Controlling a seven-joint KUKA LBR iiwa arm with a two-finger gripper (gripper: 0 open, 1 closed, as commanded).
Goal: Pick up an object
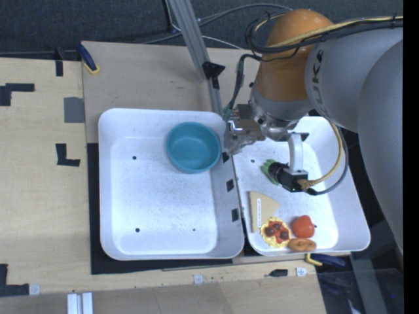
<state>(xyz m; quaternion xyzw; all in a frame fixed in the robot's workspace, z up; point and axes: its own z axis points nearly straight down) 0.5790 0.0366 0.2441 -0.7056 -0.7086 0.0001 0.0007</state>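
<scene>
Tan bench boards (39,195) with black tape marks fill our left side. Next we see the left bin (157,221) holding a blue bowl (192,147) at its far right corner. The gripper (237,138) hangs over the divide, and we cannot tell its state. Toy food (288,231) lies near in the right bin (340,234). Nothing looks lifted yet.

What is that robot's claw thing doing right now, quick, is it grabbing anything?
End effector: it sits above the divide between the two shallow white bins, beside the round blue plastic bowl; open or closed cannot be told, and no object shows in its grip.
</scene>
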